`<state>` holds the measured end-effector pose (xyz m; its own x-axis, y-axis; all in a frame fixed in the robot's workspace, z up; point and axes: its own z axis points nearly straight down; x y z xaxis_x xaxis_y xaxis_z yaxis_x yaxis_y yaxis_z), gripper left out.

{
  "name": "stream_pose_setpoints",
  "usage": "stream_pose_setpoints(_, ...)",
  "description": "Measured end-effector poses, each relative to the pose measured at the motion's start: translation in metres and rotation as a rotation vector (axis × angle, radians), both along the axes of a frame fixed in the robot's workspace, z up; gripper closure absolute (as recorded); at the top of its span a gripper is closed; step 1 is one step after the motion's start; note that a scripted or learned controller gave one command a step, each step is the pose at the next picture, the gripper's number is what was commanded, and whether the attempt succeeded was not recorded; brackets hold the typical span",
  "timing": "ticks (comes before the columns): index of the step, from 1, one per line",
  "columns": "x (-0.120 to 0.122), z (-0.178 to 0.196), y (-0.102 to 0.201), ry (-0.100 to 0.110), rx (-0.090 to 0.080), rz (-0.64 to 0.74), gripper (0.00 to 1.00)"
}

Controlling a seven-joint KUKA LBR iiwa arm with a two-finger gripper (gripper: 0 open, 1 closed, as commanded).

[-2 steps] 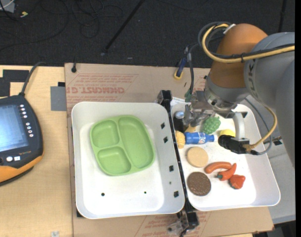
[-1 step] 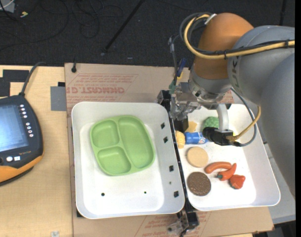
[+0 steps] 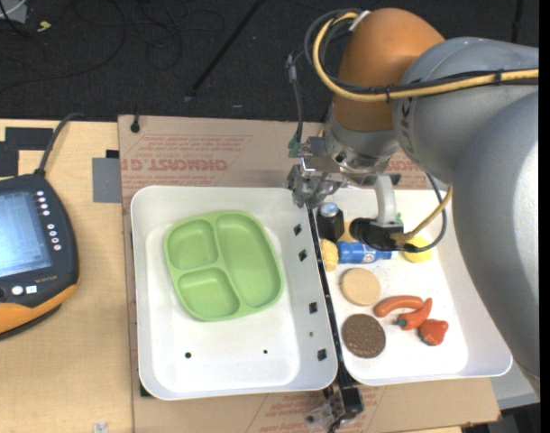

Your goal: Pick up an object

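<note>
**Camera view**

1. The gripper (image 3: 309,188) hangs over the far end of the wall where the left bin (image 3: 144,287) and the right bin (image 3: 478,350) meet. The grey arm (image 3: 473,106), with its orange band (image 3: 383,48), comes down to it from the view's right.
2. Gripper state: it is seen from above and partly covered by the wrist. Whether it is open or closed, and whether it has hold of anything, cannot be told.
3. Objects available for picking lie in the right bin, all on the camera side of the gripper:
   - A blue bottle (image 3: 363,253) lies on its side, nearest to the gripper, just toward the camera and to the view's right of it.
   - A small yellow piece (image 3: 329,256) lies at the bottle's left end, close to the dividing wall, almost straight toward the camera from the gripper.
   - A pale tan disc (image 3: 360,287) lies just beyond the bottle, farther from the gripper.
   - A dark brown disc (image 3: 363,335) lies farther still, near the bin's near edge.
   - An orange-red sausage (image 3: 397,305) and a red-orange piece (image 3: 430,327) lie beside the discs, to the view's right, well apart from the gripper.
4. A green divided plate (image 3: 223,264) lies flat in the left bin, toward the camera and to the view's left of the gripper.
5. Both bins rest on a cardboard sheet (image 3: 212,152). A handheld control tablet (image 3: 22,242) lies on the bench (image 3: 86,350), well to the view's left of the gripper.
</note>
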<state>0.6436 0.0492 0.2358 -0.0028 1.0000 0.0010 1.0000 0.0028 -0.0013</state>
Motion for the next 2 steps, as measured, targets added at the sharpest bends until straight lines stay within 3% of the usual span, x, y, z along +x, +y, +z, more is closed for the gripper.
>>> stream_pose_setpoints(1,-0.004,-0.019,0.002,0.004,-0.002,0.000,1.00)
stream_pose_setpoints(2,-0.004,0.003,0.001,0.000,-0.001,-0.001,1.00)
